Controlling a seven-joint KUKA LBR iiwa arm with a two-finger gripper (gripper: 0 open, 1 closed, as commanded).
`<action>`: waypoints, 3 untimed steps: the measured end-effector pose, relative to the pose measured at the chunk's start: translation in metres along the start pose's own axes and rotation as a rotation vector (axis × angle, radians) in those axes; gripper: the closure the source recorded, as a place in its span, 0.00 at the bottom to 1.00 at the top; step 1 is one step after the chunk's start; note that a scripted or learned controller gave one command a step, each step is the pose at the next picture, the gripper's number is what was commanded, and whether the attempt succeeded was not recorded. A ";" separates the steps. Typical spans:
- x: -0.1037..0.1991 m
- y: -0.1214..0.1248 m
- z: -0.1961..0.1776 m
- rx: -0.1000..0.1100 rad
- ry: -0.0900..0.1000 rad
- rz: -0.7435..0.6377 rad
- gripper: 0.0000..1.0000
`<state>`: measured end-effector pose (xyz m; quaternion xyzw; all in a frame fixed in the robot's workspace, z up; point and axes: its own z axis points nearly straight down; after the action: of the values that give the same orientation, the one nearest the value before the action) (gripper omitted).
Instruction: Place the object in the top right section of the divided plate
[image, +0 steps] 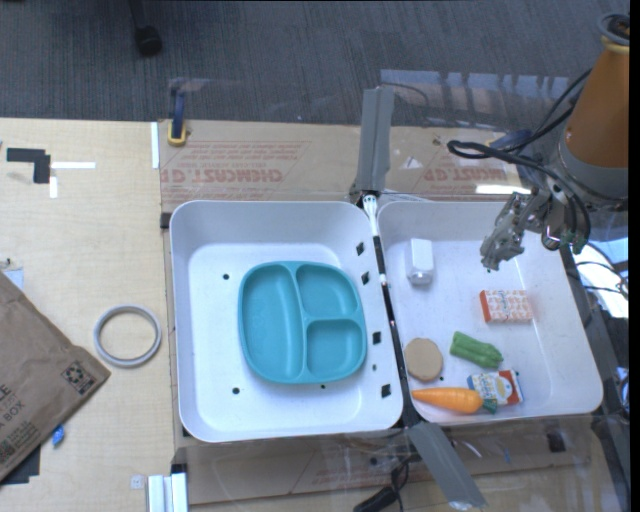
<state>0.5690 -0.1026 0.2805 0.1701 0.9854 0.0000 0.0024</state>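
A teal divided plate lies in the left bin, with one long section on its left and two smaller ones on its right. The right bin holds a white block, a red-and-white packet, a green pepper, a tan round cookie, an orange carrot and a small carton. My gripper hangs over the upper right part of the right bin, above and just right of the packet, with nothing seen between its fingers.
A roll of tape and a brown cardboard box lie on the bench left of the bins. A grey divider post rises between the bins at the back. Cables trail from the arm at upper right.
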 end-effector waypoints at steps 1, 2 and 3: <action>0.045 -0.036 0.050 0.000 0.004 -0.144 1.00; 0.066 -0.084 0.060 -0.001 0.004 -0.395 1.00; 0.036 -0.135 0.086 -0.002 0.002 -0.660 1.00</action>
<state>0.4902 -0.2180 0.1939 -0.1581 0.9874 0.0003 0.0017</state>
